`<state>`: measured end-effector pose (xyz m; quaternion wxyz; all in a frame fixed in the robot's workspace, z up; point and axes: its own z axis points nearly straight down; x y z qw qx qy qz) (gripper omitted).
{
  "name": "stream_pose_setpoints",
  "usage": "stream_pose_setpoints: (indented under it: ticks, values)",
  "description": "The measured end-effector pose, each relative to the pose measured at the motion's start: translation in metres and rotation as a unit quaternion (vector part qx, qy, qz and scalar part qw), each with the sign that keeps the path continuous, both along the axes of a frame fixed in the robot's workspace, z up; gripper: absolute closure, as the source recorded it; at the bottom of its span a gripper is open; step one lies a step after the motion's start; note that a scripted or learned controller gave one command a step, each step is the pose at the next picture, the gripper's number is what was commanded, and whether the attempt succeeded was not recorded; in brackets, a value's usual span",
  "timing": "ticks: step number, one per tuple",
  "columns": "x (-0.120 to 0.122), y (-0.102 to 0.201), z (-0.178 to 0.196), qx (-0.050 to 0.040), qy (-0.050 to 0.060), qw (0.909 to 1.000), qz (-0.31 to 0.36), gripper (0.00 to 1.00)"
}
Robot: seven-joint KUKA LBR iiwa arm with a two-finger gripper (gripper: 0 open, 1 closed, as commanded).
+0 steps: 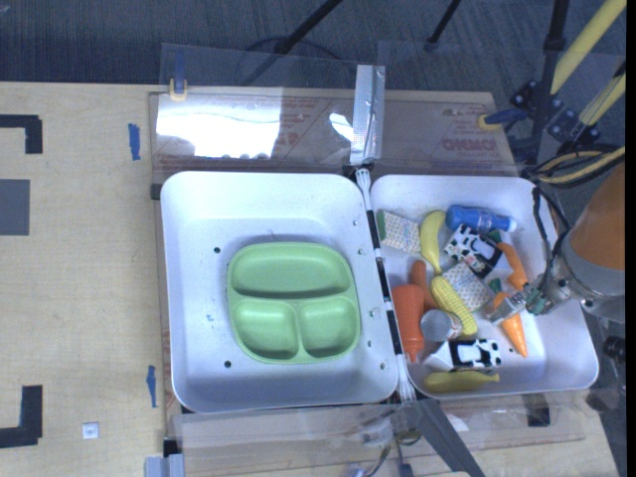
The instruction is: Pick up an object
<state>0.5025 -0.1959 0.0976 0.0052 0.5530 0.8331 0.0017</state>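
Over the right bin (571, 361) we see the pincer (524, 301) by a carrot (515, 333); can't tell its state.

Arm (604, 237) cut off by the right edge; its hand (527, 301) too small and blurred to read. Orange toy (408, 321) partly hidden under the yellow corn (452, 301). Tripod legs (328, 8) cut off at top.

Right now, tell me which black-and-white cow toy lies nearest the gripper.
The lower cow toy, near the right bin's front edge, beside the gripper; the other cow sits farther back.
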Motion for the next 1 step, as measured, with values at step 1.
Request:
stream_pose_setpoints:
  ticks: [1]
  values:
    - [0.0422,0.0161,0.0929,0.0010,0.004,1.0000,-0.008,1.00]
